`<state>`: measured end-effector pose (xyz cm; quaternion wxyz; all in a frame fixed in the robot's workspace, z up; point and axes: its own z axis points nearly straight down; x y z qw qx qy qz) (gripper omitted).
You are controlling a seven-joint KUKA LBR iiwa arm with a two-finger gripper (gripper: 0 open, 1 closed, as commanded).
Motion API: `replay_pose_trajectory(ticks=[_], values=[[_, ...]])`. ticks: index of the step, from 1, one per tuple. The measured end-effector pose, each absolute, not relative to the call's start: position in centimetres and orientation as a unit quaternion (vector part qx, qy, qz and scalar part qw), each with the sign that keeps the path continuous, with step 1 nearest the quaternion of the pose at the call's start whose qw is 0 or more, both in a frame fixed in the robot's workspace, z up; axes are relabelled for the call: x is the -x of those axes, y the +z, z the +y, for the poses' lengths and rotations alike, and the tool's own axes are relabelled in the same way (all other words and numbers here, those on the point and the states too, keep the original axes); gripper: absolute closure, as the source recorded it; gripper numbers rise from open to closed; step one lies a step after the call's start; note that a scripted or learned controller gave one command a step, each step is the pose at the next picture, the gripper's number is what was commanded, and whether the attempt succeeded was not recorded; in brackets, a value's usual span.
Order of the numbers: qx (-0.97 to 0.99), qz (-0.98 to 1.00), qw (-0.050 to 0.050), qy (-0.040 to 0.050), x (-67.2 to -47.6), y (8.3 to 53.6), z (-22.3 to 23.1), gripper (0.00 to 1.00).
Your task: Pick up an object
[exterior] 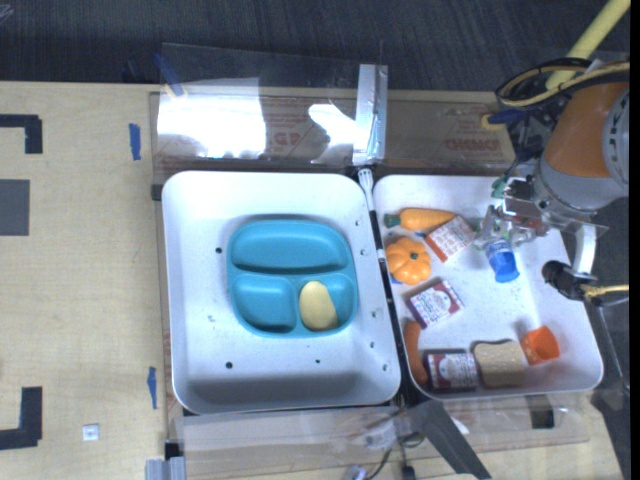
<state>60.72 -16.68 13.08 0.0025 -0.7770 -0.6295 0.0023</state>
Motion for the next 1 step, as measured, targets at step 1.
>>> replay_pose_trajectory(ticks=[1], values=[[0.769,-0.640,-0.001,-0.0026,-56.75,19.71,-10.36,1.00]])
